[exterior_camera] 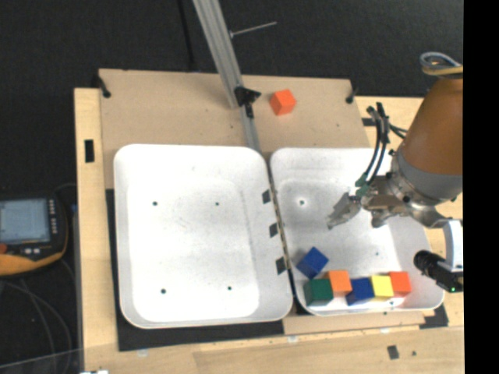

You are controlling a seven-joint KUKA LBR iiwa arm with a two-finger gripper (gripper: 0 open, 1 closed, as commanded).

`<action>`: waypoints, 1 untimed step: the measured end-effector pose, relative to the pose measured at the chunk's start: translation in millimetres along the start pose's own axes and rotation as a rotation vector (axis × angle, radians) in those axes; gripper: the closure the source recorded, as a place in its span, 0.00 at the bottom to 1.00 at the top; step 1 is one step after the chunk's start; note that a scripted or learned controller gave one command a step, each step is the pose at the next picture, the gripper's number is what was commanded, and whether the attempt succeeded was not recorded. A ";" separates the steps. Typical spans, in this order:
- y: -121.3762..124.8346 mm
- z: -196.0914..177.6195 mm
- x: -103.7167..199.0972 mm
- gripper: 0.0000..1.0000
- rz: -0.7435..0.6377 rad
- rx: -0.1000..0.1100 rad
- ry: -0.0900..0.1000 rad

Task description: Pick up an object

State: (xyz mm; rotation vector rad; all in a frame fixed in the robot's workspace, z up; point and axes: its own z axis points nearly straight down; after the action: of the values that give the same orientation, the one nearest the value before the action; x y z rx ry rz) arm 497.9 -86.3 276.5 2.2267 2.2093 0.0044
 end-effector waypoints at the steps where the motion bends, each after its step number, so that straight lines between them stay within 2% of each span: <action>1: 42.4 88.8 -30.6 0.00 -0.006 0.011 0.000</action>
State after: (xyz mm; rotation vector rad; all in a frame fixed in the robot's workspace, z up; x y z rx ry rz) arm 540.6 -117.4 188.0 2.2255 2.2210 -0.0081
